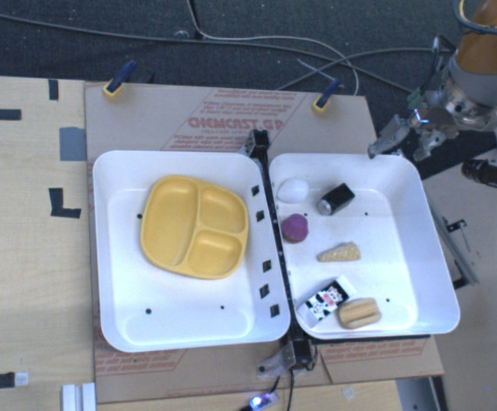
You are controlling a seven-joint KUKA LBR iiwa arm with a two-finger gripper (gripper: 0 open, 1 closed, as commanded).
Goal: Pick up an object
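Beyond the far right corner of the right bin [403, 171] I have the gripper [403, 142] hanging outside the rim, over the bench rather than over anything I could grasp. Its fingers look spread apart, with nothing between them — empty, as far as I can judge at this slant.

Every candidate sits inside that right bin. Nearest the gripper is a small black cylinder [336, 199], lying on its side near the bin's far wall. Just beside it, toward the divider, is a white ball [293, 189], and a purple ball [295, 228] lies a little nearer me. A tan wedge [339, 253] rests mid-bin; along the near wall a patterned black-and-white piece [326, 301] touches a bread-roll shape [359, 312].

I read this as the approach step, no pick begun. My next move calls for carrying the gripper in over the rim and down onto one item — the black cylinder looks the shortest reach, with the jaws set across its width.
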